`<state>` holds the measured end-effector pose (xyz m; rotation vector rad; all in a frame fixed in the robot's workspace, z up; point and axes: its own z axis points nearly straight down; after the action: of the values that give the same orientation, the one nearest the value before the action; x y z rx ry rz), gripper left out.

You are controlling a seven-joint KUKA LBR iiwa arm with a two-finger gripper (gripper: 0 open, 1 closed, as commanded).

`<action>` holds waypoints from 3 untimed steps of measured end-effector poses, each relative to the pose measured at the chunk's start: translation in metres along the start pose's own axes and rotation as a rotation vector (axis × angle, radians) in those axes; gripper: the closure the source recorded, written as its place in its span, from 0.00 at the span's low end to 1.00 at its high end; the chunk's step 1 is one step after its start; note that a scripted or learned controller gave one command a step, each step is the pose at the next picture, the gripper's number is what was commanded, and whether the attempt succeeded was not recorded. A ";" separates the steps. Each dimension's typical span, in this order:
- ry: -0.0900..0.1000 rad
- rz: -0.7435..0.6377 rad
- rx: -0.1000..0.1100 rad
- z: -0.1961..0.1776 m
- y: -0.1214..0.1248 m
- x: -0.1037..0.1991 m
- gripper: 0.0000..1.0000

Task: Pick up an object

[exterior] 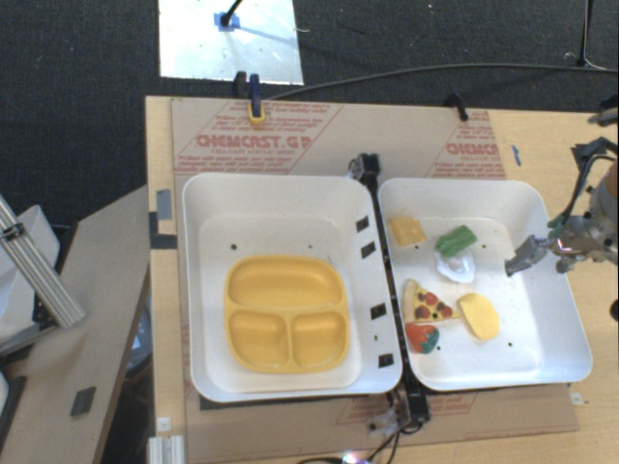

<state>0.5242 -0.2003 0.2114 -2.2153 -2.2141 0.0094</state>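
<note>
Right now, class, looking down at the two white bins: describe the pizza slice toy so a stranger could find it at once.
Start at the right white bin, the one without the yellow divided plate. Look along its left wall near the front edge: the pizza slice lies there, just above a small red toy. Unlike the plain yellow pieces nearby, it is a pale triangle dotted with red and dark toppings.

Even bright overhead light, soft faint shadows, mild glare on white bins (280, 187), slightly grainy.

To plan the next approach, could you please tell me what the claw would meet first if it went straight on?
Probably the white object under the green piece; the claw points that way, though height is unclear.
</note>
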 end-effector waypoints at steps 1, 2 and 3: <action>-0.003 -0.004 -0.012 -0.007 0.003 0.001 0.00; -0.002 -0.003 -0.010 0.035 0.001 0.005 0.00; -0.002 -0.002 -0.010 0.077 0.002 0.005 0.00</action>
<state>0.5251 -0.1951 0.1347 -2.2185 -2.2222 0.0007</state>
